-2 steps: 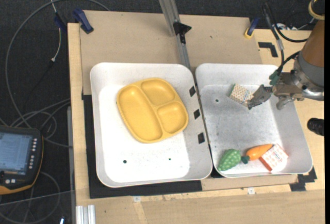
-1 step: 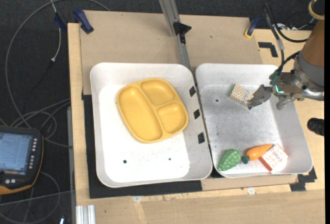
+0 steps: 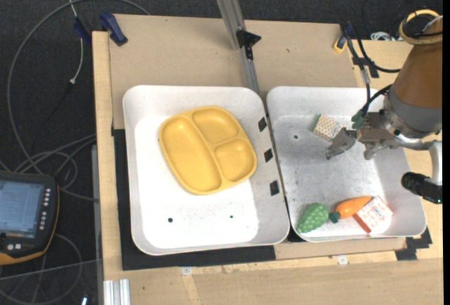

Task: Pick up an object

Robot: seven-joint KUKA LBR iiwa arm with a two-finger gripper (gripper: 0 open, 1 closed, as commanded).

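No writing reads clearly from here; the small box (image 3: 374,214) near the right bin's (image 3: 309,170) front edge has an orange-and-white printed face, too small to make out. Touching it is a toy carrot (image 3: 351,206), orange with a bumpy green top (image 3: 313,218). A little speckled beige block (image 3: 326,127) sits near the back of that bin, just beside my gripper (image 3: 356,144). My fingers (image 3: 338,145) are spread apart over the bare white floor, with nothing between them. The middle of this bin lies open around me. The left bin (image 3: 140,156) holds a yellow divided plate (image 3: 207,149), with bare floor in front of it.
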